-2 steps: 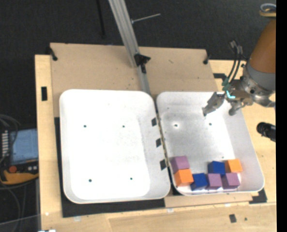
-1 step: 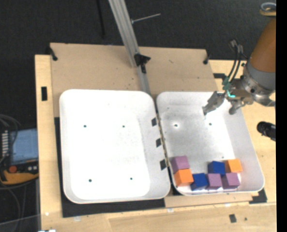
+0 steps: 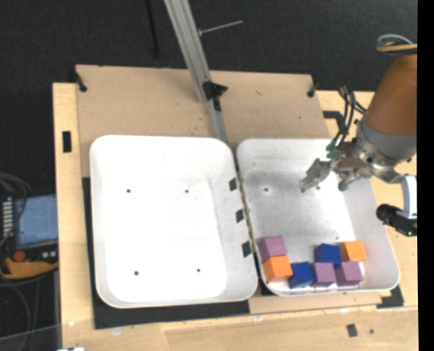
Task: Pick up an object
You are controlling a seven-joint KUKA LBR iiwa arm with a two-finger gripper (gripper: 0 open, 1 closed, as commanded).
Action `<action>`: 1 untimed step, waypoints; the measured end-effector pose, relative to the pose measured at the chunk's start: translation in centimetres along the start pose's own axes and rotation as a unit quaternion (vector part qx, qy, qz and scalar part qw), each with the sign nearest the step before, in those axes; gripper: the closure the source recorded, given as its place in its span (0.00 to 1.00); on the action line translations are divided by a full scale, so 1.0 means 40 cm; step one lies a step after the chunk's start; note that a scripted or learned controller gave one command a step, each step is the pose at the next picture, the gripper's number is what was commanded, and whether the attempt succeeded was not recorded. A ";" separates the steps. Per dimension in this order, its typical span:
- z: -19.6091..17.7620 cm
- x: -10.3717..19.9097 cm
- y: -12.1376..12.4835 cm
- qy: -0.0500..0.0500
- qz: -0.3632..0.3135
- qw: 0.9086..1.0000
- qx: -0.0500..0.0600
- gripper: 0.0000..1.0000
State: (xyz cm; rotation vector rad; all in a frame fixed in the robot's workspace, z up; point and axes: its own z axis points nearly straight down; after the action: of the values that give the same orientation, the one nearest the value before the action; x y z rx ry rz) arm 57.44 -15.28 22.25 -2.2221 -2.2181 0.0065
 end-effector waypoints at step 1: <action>0.153 -0.019 0.000 0.000 0.000 1.000 0.000 0.00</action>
State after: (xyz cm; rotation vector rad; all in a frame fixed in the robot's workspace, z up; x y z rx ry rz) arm 57.43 -16.07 16.14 -2.2221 -2.2172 0.0074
